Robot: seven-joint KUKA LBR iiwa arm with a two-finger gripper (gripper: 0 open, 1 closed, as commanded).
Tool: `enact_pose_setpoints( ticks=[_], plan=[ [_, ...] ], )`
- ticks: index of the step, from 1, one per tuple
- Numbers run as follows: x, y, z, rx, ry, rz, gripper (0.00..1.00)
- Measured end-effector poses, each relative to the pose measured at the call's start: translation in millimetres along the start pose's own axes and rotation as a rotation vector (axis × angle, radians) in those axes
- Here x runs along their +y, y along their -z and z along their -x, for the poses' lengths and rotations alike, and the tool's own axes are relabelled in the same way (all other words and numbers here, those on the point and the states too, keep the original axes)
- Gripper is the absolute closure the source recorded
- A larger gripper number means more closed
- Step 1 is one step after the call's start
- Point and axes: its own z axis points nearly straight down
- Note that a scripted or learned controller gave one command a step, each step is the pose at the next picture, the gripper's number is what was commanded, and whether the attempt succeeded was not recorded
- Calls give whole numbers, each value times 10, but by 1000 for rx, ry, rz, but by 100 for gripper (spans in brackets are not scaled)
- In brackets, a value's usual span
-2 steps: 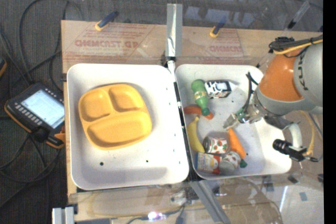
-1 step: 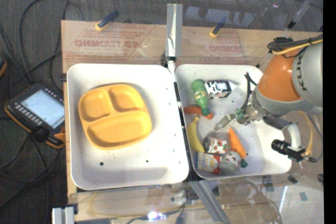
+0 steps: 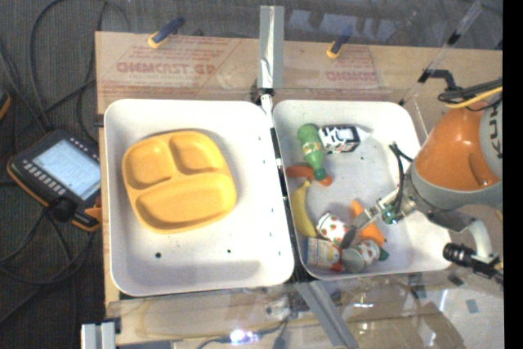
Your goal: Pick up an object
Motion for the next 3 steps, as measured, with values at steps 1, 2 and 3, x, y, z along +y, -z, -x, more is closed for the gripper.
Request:
enact_pose_setpoints(
  ticks=[1,2,3],
  plan=[
    [22,97,-14,4,1,3,100],
    [579,1008,-479,14,-37,-16,100],
    [762,919,-860,13,25,-17,100]
  ],
)
